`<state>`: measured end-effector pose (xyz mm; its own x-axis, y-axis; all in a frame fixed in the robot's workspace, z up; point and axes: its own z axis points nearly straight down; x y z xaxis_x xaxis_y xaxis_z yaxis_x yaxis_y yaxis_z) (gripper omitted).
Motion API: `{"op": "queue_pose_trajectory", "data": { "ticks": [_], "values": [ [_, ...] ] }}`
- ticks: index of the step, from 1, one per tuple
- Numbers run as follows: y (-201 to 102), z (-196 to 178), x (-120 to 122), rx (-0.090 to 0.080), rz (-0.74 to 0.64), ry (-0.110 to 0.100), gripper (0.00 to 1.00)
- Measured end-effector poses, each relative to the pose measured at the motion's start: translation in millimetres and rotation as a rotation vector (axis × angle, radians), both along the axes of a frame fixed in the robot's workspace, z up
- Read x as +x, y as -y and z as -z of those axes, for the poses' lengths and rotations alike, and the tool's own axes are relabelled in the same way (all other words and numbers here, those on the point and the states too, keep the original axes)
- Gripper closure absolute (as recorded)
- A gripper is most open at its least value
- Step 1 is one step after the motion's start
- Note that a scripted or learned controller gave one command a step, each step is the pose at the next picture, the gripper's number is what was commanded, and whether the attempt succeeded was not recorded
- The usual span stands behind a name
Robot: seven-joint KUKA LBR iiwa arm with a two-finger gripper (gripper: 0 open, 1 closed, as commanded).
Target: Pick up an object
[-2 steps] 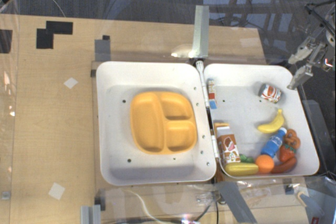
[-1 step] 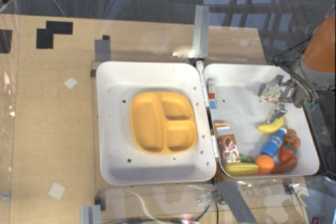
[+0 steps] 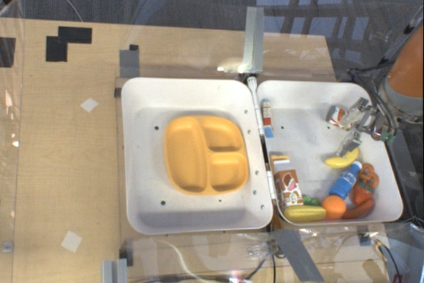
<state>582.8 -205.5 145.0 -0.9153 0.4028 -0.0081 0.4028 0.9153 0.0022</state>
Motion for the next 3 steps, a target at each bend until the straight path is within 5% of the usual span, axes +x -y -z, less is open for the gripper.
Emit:
{"op": "queue_pose_trajectory", "data": {
  "ticks": [1, 2, 3],
  "values": [
    [-0.9, 40.7, -5.2, 0.003, 0.454, -0.002, 0.0],
    [-1.4, 57.2, 63.7, 0.005, 0.606, 0.002, 0.0],
    [-0.3, -71.8, 91.1, 0.006, 0.667, 0.018, 0.0]
  ]
}}
